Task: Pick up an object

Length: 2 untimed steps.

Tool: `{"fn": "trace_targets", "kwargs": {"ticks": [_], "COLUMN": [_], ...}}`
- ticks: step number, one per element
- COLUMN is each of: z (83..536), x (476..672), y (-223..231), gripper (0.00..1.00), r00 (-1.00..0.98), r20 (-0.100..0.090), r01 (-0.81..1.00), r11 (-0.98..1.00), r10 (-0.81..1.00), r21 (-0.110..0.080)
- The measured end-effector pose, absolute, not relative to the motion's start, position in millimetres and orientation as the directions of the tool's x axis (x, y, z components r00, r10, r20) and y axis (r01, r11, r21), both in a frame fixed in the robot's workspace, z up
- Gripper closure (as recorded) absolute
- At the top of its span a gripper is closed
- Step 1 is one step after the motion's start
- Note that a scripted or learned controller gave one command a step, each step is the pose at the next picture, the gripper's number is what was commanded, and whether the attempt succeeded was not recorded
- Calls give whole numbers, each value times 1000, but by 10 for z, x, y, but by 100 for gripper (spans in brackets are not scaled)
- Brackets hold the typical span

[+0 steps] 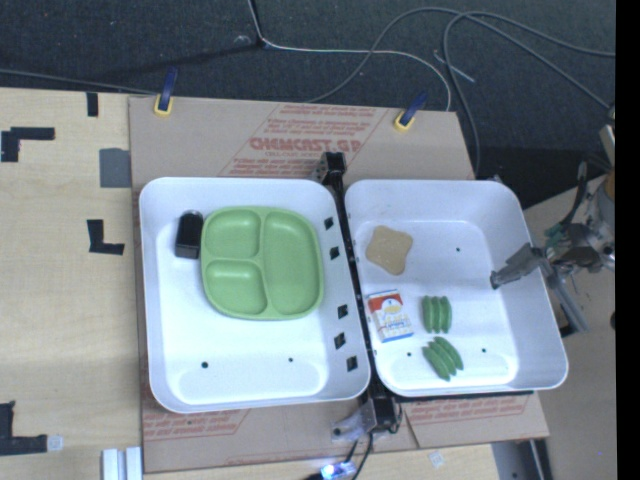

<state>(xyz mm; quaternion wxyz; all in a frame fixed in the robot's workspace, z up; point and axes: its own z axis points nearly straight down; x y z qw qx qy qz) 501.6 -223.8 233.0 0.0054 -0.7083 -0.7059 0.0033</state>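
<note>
Camera view shows the gripper [503,276], its state impossible to tell, at the right bin [500,200] rim; nearest pea pods [436,314] lie inside, needing a centred, vertical descent.

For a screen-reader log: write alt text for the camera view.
Two white bins sit side by side: the left bin holds a green divided plate and a small black block; the right bin holds a tan cookie-shaped piece, a small red-and-white packet and two green pea pods. The tool hovers at its right rim.
</note>
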Motion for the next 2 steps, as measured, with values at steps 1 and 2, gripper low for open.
{"fn": "trace_targets", "kwargs": {"ticks": [1,2], "z": [2389,1746], "x": [5042,5057], "y": [-2235,-2211], "gripper": [0,0], "r00": [-1,0], "r20": [0,2], "r01": [1000,1000], "r11": [1,0], "r10": [1000,1000], "r21": [-1,-7]}}
